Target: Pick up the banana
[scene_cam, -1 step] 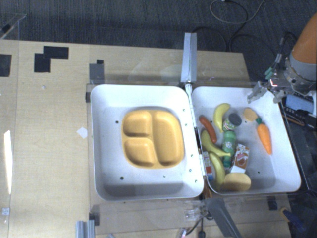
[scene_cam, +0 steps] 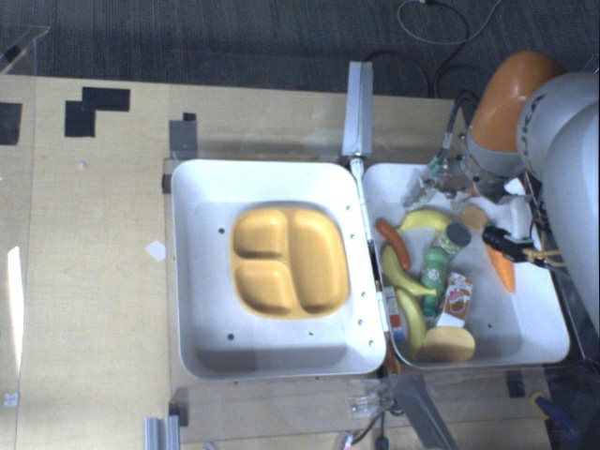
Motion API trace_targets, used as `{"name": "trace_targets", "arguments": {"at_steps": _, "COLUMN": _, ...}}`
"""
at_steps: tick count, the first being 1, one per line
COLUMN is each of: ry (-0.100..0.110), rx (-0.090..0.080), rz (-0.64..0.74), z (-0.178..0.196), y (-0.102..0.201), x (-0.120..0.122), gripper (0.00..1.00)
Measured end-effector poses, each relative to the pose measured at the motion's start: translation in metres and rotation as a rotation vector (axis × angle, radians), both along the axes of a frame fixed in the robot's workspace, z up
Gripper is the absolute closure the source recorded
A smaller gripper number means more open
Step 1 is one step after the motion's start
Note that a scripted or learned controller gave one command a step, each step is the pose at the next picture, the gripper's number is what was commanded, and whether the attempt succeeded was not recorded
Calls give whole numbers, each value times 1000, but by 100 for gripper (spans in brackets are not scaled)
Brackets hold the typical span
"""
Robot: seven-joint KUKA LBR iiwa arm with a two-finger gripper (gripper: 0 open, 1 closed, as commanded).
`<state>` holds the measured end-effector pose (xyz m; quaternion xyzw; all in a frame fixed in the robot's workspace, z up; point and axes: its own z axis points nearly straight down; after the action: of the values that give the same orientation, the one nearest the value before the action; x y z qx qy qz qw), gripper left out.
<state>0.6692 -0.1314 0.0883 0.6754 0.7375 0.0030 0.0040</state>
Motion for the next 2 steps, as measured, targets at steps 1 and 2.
{"name": "trace_targets", "arguments": {"at_steps": 1, "ry": 1, "rx": 1, "rz": -16, "z": 0, "y": 36, "x": -29, "gripper": 0}}
{"name": "trace_targets", "arguments": {"at_steps": 2, "ry": -7, "rx": 2, "rz": -14, "z": 12, "y": 37, "x": -27, "gripper": 100}}
